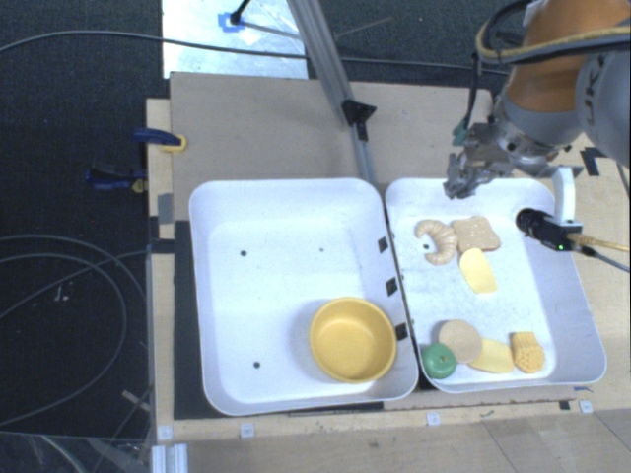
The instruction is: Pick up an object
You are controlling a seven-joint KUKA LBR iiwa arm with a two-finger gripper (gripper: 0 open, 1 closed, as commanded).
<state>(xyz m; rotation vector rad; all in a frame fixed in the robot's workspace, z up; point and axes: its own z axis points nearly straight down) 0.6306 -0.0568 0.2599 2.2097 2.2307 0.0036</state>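
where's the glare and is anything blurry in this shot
Camera view: the strongest glare is the bright patch on the floor at top left; the white bins are evenly lit with soft shadows along their walls; the yellow bowl shades its own inside. The gripper looks soft and dark, its detail hard to read; the food pieces, such as the croissant, are fairly sharp.

Legible text, labels, brands, numbers, signs: none found. The two shallow white plastic bins [296, 205] carry no print, only a few small dark dots. The round yellow bowl [352, 338] is plain. The small food-shaped pieces in the right-hand bin are unmarked at this distance. The flat tan board of the worktop [256, 126] bears no writing. The scrap of blue tape [235, 21] on the floor above is blank.
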